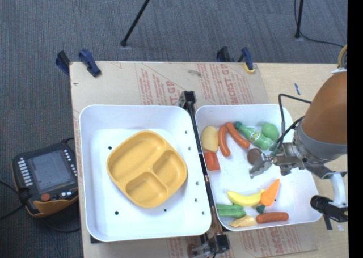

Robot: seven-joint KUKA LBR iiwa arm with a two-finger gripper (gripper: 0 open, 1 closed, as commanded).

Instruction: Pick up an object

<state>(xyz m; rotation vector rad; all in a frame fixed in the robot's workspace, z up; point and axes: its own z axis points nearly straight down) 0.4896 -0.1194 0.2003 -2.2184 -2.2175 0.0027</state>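
My arm (332,115) is grey with an orange band. Both bins (91,138) are white. The left one carries a yellow plate (147,168); the right one carries a yellow banana (245,197), orange carrot (270,192), red sausages (237,134) and green bottle (252,134).

The table (164,81) has red print on its brown top, up and to the left of the pincer (256,170). The letters are upside down and too small to read for sure. More red print sits on the table's front edge, below & left of the pincer, also not readable. No other words, nos. or brands can be read.
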